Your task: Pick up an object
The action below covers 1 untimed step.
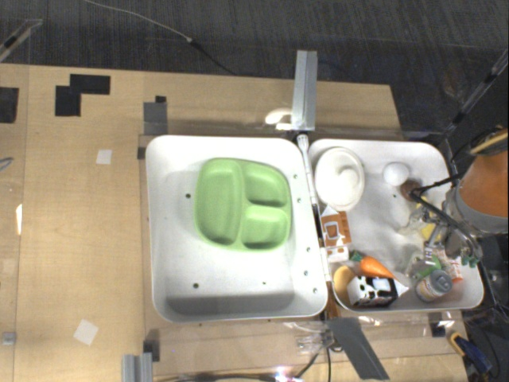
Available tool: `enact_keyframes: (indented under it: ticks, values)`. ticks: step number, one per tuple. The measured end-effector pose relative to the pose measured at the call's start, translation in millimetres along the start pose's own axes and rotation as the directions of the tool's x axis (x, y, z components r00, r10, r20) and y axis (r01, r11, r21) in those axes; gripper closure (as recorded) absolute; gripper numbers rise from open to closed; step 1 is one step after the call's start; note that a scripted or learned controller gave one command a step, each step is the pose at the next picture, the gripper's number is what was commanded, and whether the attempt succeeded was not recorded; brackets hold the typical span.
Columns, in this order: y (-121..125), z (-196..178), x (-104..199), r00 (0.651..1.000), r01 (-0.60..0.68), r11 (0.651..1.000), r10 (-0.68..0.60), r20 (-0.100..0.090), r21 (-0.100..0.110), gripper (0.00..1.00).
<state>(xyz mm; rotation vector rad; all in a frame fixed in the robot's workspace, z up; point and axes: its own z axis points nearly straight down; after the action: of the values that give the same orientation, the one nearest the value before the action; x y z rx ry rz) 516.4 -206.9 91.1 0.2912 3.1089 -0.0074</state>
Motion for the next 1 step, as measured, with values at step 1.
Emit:
enact_keyframes:
  ticks: [1]
  values:
    - [-0.5, -0.2, 16.5, 0.997, -0.078, 0.997, 0.078, 0.003, -0.002, 0.00]
